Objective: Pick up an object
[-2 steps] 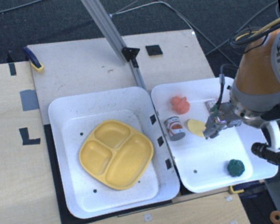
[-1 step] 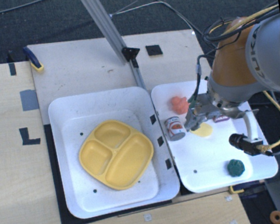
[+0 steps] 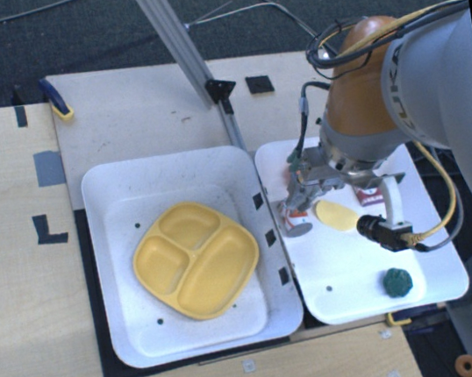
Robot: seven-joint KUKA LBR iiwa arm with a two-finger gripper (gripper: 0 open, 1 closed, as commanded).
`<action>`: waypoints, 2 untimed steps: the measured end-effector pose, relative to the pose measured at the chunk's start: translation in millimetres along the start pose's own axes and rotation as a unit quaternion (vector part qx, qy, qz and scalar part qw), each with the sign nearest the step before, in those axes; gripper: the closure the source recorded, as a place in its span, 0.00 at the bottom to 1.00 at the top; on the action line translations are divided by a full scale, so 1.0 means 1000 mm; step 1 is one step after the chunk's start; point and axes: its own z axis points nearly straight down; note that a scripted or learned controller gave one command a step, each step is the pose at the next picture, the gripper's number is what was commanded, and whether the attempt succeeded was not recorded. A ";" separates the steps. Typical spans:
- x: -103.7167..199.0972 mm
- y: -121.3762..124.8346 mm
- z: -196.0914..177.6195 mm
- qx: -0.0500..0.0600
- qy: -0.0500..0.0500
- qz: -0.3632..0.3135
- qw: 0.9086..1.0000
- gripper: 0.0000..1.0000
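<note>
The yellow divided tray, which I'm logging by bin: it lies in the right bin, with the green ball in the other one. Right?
Not quite. The camera view shows the yellow divided tray in the left bin; the green ball is in the right bin.

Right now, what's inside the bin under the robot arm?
In the right bin: a pale yellow piece, a green ball, something red-and-white partly hidden. The gripper covers whatever lies beneath.
</note>
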 end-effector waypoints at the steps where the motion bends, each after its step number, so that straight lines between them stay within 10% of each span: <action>1: 0.046 0.021 0.005 0.000 0.000 0.000 1.000 1.00; 2: 0.098 0.042 0.006 0.000 0.000 0.000 1.000 1.00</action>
